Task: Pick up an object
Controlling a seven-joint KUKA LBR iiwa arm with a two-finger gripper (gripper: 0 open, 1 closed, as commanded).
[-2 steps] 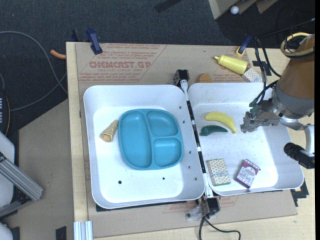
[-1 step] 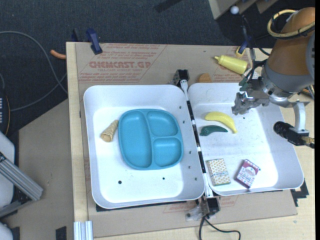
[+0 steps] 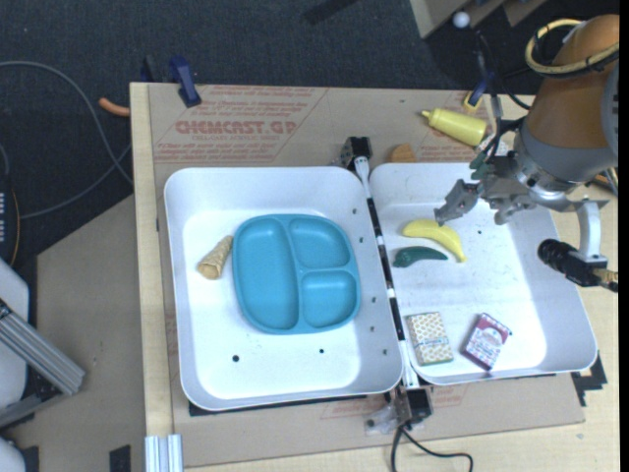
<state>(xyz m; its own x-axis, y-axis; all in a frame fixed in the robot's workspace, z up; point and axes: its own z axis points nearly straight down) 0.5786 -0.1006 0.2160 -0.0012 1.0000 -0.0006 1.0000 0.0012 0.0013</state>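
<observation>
- The tabletop [image 3: 246,116] is a pale board with red printed lettering along its far part.
- Dark carpet floor [image 3: 246,18] lies behind and to the left of it.
- A thin cable [image 3: 93,106] loops over the carpet at the left.
- A blue clamp [image 3: 184,80] grips the board's far left corner.
- A metal rail [image 3: 34,347] slants at the lower left.
- The light is even and soft.
</observation>
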